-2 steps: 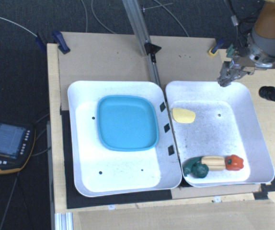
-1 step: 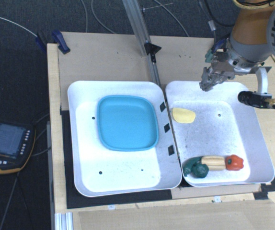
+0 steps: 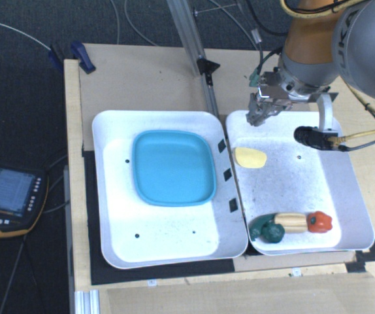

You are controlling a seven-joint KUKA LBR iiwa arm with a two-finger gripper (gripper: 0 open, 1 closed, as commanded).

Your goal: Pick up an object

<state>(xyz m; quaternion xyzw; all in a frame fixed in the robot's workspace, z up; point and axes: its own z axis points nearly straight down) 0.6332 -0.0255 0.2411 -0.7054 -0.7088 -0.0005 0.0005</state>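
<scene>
Your gripper [image 3: 258,118] hangs at the right bin's [image 3: 344,175] far left corner; whether it is open, I cannot tell. The yellow piece [image 3: 250,157] lies just below; come straight down over its middle.

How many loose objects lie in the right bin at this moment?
4. A pale yellow piece lies near the bin's upper left. Along the near edge, in a row: a dark green object, a tan cylinder and a red object. None seems hidden.
</scene>
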